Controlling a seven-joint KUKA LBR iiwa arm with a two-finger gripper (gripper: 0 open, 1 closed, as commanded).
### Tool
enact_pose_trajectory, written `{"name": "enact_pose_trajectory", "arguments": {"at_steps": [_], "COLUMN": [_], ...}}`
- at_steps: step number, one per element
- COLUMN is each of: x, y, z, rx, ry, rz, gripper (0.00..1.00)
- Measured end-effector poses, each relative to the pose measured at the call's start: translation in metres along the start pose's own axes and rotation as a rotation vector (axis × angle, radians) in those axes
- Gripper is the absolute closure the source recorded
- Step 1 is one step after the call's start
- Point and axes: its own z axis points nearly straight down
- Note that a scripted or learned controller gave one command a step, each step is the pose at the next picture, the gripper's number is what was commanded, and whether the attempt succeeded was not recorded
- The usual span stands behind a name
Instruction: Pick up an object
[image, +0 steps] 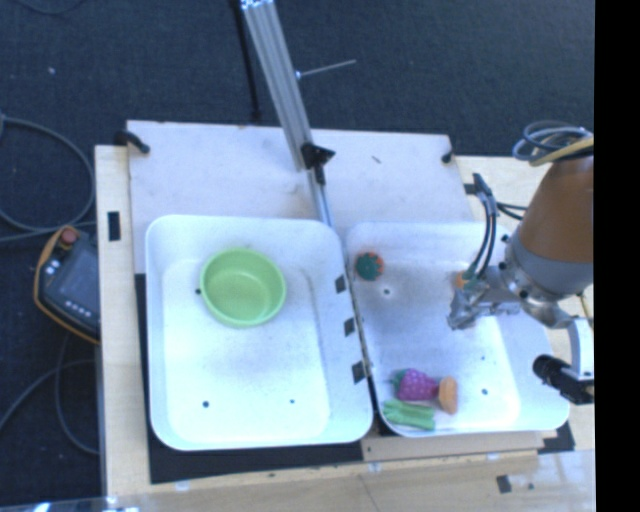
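Nearest us, at the front rim of the right bin (500, 405), lies a small heap: a purple toy (415, 383), a green piece (408, 415) below it and an orange one (448, 395) touching its side. This heap sits below and slightly left of the gripper (462, 312), near but apart. Any of these could serve as the object to pick up. We cannot tell how the fingers are set; they are too small and blurred, and we see nothing held.

The main risk, as we judge it, is the crowding. The three toys touch, so a descent on one may knock its neighbour or close on two at once. They also lie against the bin's front wall, which could block one side of a grasp.

Largest among the rest, the left bin (250, 400) lies well left of the gripper and carries a green bowl (243, 288). A metal pole (283, 85) slants over the desk (200, 165) up and left. A small ball (369, 265) sits alone, up-left in the right bin, with open floor around it.
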Motion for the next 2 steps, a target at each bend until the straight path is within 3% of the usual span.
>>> {"name": "enact_pose_trajectory", "arguments": {"at_steps": [2], "x": [0.095], "y": [0.053], "z": [-0.006], "rx": [-0.001], "ry": [0.003], "rz": [-0.005], "gripper": [1.0]}}
